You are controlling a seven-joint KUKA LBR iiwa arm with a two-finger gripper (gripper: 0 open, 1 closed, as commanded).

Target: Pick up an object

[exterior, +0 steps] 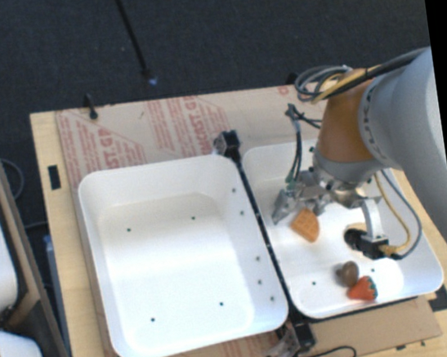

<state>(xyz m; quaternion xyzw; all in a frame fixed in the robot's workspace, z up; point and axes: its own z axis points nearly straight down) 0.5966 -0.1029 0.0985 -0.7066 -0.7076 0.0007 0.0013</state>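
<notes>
Right bin (420, 282): gripper (297, 204) just above orange block (305, 225).

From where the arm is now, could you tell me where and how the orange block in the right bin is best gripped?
Grip the orange block across its two long flat sides, coming straight down from above. It lies tilted on the floor of the right bin, with bare floor around it, just below the end effector. Turn the wrist to match its tilt.
</notes>
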